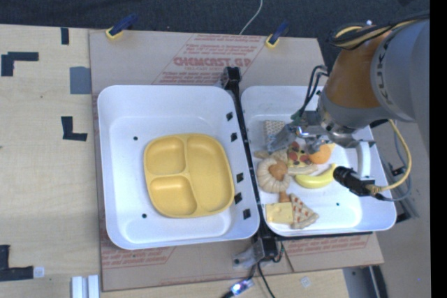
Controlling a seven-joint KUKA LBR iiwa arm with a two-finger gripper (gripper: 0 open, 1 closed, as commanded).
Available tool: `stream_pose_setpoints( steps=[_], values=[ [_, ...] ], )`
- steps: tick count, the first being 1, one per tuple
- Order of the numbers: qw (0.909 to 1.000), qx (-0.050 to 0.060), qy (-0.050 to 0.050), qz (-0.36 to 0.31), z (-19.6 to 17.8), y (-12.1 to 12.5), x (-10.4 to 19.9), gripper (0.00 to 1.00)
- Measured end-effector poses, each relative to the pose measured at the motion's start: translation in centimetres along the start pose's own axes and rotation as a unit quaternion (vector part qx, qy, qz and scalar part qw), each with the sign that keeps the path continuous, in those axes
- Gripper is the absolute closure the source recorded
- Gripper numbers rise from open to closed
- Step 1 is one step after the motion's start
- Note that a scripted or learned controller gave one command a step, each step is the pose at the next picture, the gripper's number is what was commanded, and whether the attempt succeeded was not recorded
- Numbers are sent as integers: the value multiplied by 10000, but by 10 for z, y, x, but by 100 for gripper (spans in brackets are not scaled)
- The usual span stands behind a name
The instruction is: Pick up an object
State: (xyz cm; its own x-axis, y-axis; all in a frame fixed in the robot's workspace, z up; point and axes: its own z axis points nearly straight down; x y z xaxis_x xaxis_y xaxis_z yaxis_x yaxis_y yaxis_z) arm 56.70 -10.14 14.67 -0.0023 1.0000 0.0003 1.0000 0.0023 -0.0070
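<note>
Now | my tool (299, 138) low in right bin (363, 220), grip state cannot tell | beneath: one banana (314, 179), one orange (320, 153), one bun (273, 175) | left bin (115, 150): one tray (188, 174)

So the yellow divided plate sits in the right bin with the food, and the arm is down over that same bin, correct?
Not quite. The camera view shows the yellow divided plate in the left bin, by itself. The food, including the banana, lies in the right bin, and the arm's gripper is indeed down over that right bin.
</note>
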Motion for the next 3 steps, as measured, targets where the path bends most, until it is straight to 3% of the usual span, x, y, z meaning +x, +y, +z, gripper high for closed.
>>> stream_pose_setpoints(
  steps=[1, 2, 3],
  values=[
    [10000, -2, -2, 6, 45, -5, -3, 0],
    [10000, -53, -17, 4, 60, -3, -3, 0],
    [10000, -80, -33, 8, 48, -2, -5, 100]
  ],
)
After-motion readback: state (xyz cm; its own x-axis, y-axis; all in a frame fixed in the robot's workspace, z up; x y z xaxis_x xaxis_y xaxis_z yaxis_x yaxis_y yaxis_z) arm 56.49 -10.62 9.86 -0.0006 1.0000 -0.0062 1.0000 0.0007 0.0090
